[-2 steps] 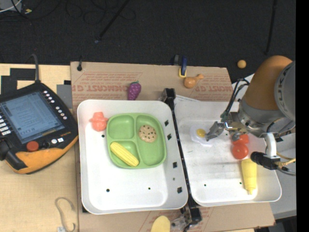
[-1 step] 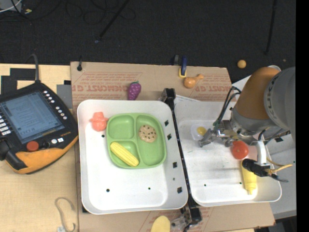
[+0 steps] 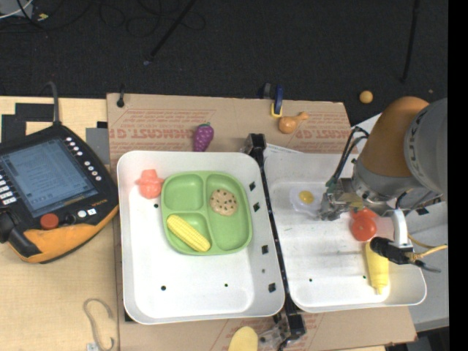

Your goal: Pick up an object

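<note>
My gripper (image 3: 329, 207) hangs low over the right bin (image 3: 322, 284), near its upper middle. A small fried-egg toy (image 3: 305, 196) lies just left of it, close to or touching the tip. A red tomato (image 3: 363, 227) sits right beside the gripper on its lower right. A yellow banana-like toy (image 3: 377, 269) lies near the bin's right edge, partly under a black cable end. Nothing visibly hangs from the gripper.
The left bin (image 3: 190, 284) holds a green divided plate (image 3: 238, 232) with a corn cob (image 3: 188, 232) and a cookie (image 3: 224, 202), and a pink toy (image 3: 148, 184). Purple grapes (image 3: 203, 136) and an orange pear (image 3: 291, 122) lie behind the bins. A teach pendant (image 3: 51, 189) sits at the left.
</note>
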